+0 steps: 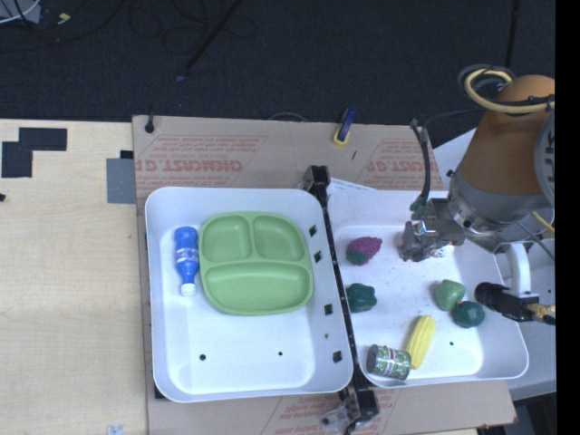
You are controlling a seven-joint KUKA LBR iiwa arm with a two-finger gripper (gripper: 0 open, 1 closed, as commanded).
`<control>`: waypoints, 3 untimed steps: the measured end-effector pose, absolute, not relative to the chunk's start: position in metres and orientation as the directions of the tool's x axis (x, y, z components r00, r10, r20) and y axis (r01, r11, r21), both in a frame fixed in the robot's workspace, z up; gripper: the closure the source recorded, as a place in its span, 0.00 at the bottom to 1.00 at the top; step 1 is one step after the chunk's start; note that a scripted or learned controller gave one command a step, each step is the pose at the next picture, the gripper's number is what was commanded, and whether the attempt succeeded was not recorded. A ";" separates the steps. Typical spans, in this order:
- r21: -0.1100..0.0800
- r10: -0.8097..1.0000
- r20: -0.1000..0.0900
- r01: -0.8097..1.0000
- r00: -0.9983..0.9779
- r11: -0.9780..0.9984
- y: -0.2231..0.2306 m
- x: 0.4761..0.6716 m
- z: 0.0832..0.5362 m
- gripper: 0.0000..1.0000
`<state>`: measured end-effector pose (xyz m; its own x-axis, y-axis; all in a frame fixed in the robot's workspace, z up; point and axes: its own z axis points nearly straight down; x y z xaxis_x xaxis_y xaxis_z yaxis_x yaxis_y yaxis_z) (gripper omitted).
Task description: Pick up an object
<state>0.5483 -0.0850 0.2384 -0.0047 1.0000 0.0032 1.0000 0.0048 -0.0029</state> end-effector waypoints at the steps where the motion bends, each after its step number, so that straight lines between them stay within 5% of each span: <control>1: -0.004 1.000 0.003 1.000 -0.006 0.006 -0.023 0.552 0.233 1.00; 3: -0.005 1.000 0.002 1.000 -0.004 0.004 0.075 0.539 0.217 1.00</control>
